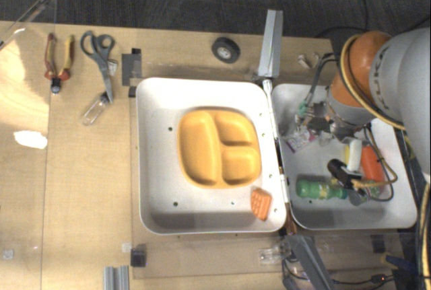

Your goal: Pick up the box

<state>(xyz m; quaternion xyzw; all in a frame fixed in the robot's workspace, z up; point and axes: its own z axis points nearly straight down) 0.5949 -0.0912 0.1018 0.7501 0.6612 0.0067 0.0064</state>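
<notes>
A small pale box with purple print [296, 142] lies tilted in the right bin [404, 218], near its left wall. My gripper [312, 126] hangs low over the upper left part of that bin, just right of and above the box, with wires around it. The grey arm with its orange band [363, 60] comes in from the right and hides the bin's upper right part. Nothing can be made out between the gripper's tips, and whether it touches the box cannot be told.
A green bottle [322, 188] lies on its side near the right bin's front, with an orange item [371, 163] and a pale yellow one [353, 154] beside it. The left bin [155, 167] holds a yellow divided tray [219, 146] and an orange ridged piece [260, 202]. Scissors [101, 53], pliers [57, 60] and a tape roll [225, 49] lie on the bench.
</notes>
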